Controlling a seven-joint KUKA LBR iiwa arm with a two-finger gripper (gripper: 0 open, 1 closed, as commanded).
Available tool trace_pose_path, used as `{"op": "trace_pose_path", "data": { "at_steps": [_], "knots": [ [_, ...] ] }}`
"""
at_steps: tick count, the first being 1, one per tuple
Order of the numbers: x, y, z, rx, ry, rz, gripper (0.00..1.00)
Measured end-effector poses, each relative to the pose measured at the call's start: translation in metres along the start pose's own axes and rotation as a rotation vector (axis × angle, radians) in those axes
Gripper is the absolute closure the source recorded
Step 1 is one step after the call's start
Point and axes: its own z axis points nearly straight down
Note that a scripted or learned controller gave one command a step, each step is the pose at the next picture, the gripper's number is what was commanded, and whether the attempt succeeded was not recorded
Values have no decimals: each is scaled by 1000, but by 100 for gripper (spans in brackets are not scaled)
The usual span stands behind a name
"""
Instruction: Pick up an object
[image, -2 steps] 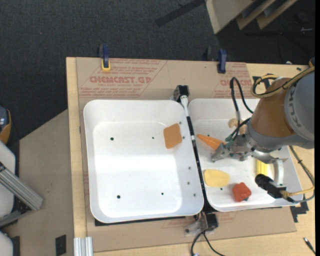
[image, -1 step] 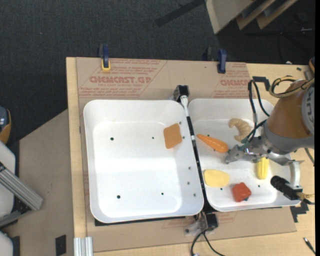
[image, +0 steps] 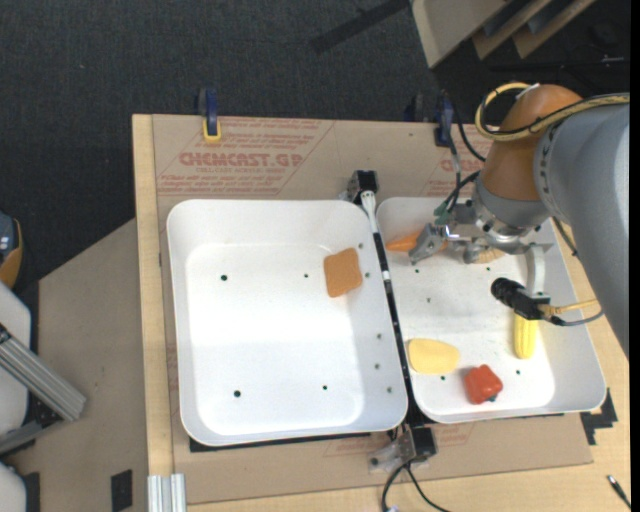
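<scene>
Two shallow white plastic bins sat side by side on a brown board printed with red lettering (image: 240, 158). The grey arm with an orange band (image: 520, 165) reached in from 3 o'clock and ended over the right bin (image: 455, 305).

The gripper (image: 440, 243) sat low at about 11 o'clock in that bin, close to the far wall. Whether it was spread or pressed together could not be told.

A small orange wedge-shaped piece (image: 403, 242) lay at 10 o'clock in the right bin. It was just beside the gripper, on its 9 o'clock side, and close against the raised wall the two bins share. Whether the two touched could not be told.

Three other things shared the right bin, all well apart from the gripper:
- A pale yellow oval lump (image: 433, 355) lay at 8 o'clock, near the shared wall.
- A red blocky piece (image: 483, 383) lay at 6 o'clock, near the oval.
- A yellow elongated piece (image: 524, 337) lay at 4 o'clock.

The left bin (image: 260, 345) held one flat tan-orange square (image: 343, 272) at 2 o'clock, close to the shared wall.

Two blue clamps (image: 209, 105) gripped the far edge of the board. A black clip (image: 362, 184) sat at 12 o'clock, where the bins met.
</scene>
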Motion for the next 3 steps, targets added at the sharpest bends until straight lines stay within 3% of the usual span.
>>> {"op": "trace_pose_path", "data": {
  "at_steps": [1,2,3],
  "knots": [
    [10,21,3,26,-3,6,0],
    [9,19,-6,28,-3,8,100],
    [66,35,-141,-8,1,1,100]
  ]
}}
